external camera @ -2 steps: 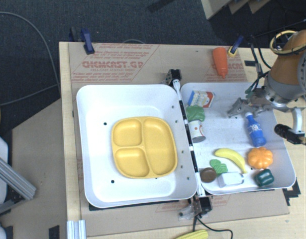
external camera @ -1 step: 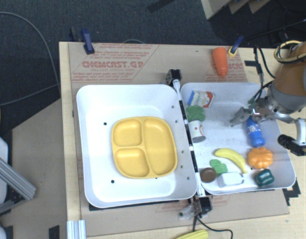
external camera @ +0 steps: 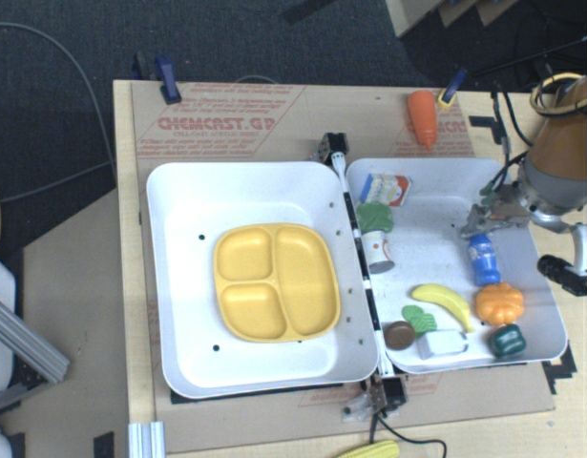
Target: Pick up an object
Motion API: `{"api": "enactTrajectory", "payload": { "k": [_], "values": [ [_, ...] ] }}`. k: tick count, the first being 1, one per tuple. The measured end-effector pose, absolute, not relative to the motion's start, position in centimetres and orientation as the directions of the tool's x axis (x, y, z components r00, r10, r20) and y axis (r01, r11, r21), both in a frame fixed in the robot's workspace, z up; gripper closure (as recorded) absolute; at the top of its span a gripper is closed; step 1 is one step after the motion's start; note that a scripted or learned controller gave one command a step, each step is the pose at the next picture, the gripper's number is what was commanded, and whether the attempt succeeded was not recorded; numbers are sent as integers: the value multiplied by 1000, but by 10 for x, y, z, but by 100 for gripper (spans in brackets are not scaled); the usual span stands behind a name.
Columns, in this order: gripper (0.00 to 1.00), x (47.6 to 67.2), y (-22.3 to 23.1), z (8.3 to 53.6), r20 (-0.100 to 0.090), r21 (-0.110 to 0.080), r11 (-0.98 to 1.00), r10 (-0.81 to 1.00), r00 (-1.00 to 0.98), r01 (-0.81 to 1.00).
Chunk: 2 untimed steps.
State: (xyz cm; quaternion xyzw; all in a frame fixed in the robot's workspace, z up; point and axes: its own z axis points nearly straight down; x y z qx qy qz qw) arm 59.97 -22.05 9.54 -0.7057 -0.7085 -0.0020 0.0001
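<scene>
1. The gripper (external camera: 486, 219) hangs over the right bin (external camera: 436, 184), just above the blue bottle (external camera: 483, 260) (jaw state: cannot tell).
2. A banana (external camera: 442, 303) lies nearby.

The arm (external camera: 560, 156) runs off the right edge — its jaws too blurred to read.
</scene>
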Motion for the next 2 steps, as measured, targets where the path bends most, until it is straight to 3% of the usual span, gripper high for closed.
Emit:
{"api": "enactTrajectory", "payload": {
  "k": [1,2],
  "values": [
    [100,637,-156,148,0,2,2,1000,-2,1000],
    [100,632,-210,149,-2,2,0,1000,0,1000]
  ]
}}
